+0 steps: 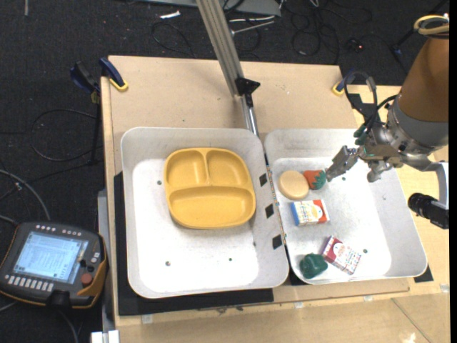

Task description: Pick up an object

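In the camera view, two white bins are seen side by side on the table (178, 95). The left bin (143, 263) is occupied by a yellow divided tray (210, 187) near its centre. In the right bin (389, 220), a round beige object (293, 184) is placed at about ten o'clock, with a small red and green item (315, 178) touching its right edge. A small carton (310, 211) is set just below them. At six o'clock, a dark green object (313, 265) and a red and white packet (340, 254) are found close together. The gripper (337, 164) is positioned at the red and green item; whether its fingers are apart or together cannot be told.
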### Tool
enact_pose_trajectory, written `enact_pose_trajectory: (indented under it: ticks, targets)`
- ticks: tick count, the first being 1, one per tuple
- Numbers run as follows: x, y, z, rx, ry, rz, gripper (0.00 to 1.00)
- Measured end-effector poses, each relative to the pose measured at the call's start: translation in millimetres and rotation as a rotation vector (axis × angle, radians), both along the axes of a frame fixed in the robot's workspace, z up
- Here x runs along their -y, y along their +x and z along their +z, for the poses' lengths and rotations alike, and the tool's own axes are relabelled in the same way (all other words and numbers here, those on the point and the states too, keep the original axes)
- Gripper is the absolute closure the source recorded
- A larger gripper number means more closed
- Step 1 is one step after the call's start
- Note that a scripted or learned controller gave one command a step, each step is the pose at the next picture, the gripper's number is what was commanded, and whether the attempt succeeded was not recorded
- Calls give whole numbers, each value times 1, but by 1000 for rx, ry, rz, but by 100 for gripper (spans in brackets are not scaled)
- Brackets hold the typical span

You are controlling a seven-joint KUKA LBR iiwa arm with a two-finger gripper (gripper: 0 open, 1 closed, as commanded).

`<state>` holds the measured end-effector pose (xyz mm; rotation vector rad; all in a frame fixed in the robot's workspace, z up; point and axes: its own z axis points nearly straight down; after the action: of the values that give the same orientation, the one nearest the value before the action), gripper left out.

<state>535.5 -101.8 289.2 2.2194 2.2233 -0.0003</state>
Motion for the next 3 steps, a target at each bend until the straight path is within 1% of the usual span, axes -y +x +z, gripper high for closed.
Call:
enact_pose_trajectory:
  ticks: [1,2,3]
  targets:
    - [0,0,0,0,0,-1,0]
    - [-3,-5,-63,-6,1,-3,0]
    - [1,-9,-125,-8,1,-3,0]
